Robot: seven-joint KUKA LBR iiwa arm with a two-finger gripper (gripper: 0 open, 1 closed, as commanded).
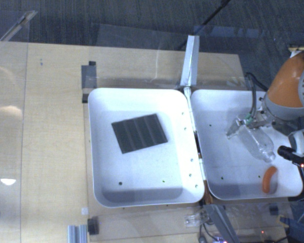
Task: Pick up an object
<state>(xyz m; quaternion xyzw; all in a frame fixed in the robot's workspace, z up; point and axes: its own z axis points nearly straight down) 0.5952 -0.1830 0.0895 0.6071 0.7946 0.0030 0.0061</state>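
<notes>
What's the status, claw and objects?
Claw low over right bin, finger state unclear. Orange object lies loose by the near right corner. Dark ribbed pad flat in left bin. Nothing blocking.

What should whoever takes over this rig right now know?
End effector: low over the right bin, by a clear plastic object; grip state not readable.
Things: dark ribbed flat piece in the left bin; orange object near the right bin's front right corner.
Done: nothing visibly picked up.
Left: grasp an object and lift it, probably the clear one.
</notes>
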